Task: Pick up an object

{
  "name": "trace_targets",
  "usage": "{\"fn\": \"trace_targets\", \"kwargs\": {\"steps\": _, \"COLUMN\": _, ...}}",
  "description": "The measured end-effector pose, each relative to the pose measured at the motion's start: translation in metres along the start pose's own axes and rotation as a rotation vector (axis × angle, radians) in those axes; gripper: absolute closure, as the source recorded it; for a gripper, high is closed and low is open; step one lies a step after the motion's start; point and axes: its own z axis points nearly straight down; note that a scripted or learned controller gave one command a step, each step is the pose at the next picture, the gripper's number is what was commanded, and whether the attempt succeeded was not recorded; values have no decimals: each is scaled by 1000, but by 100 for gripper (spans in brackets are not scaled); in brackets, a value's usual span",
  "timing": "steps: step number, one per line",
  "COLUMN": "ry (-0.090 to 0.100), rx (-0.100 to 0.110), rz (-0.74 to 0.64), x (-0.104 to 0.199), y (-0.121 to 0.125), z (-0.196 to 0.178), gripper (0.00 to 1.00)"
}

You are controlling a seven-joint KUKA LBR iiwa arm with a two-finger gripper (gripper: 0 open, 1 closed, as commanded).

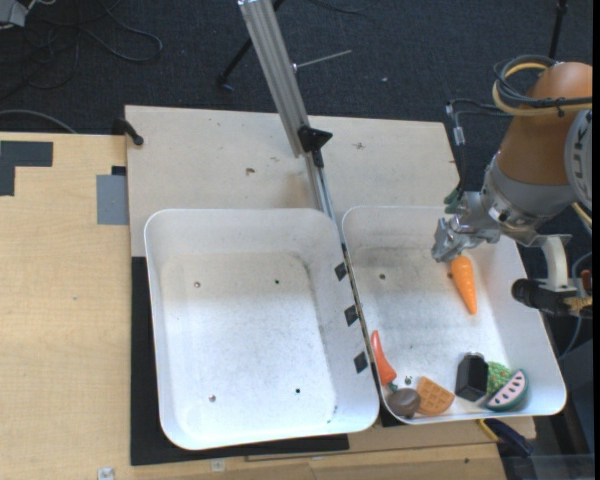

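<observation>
Carrot (464,283) lies in the right bin (412,253), toward its 3 o'clock wall, thick end up and tip pointing to about 5 o'clock. Gripper (450,242) sits directly at the carrot's 12 o'clock end, touching or just above it; whether its fingers are apart or together, cannot tell (dark metal bunched in shadow). Judgement: grasp step in hand, nothing lifted yet. To do it well, straddle the carrot across its width nearer the thick middle, not the very end, and close before rising. Clutter at the bin's 6 o'clock corner: red chili (382,358), waffle (434,397), black block (470,376), watermelon slice (508,390), well apart from the carrot. Left bin (170,268) adjoins on the counter (220,158).
</observation>
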Motion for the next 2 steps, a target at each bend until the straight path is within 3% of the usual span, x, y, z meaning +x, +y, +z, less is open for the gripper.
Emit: {"fn": "trace_targets", "kwargs": {"steps": 2, "ry": 0, "rx": 0, "rz": 0, "x": 112, "y": 17, "z": -21, "gripper": 100}}
